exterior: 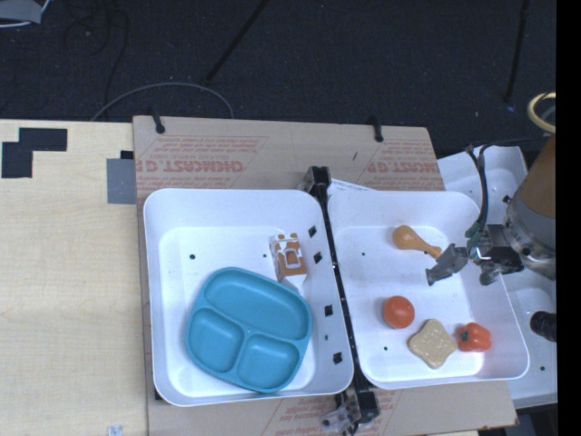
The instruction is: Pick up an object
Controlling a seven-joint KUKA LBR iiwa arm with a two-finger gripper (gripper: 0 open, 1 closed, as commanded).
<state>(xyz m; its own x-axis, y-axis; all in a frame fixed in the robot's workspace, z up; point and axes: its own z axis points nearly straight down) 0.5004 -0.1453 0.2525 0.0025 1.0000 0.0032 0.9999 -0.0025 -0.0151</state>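
Note:
The right bin (368, 209) holds a tan drumstick-shaped toy (414, 240), a red tomato (398, 312), a beige slice of toast (431, 343) and a small red pepper with a green top (473, 337). My gripper (466, 267) hovers at the right side of this bin, just right of the drumstick toy, open with its two dark fingers spread and nothing between them. In the left bin (168, 216) lie a blue divided plate (248, 329) and a small orange and white toy (290, 255).
A black divider (332, 280) runs between the two bins. Brown cardboard (281, 157) lies under the bins, with a light wooden bench (64, 280) to the left. Cables and the arm's body (536, 207) crowd the right edge.

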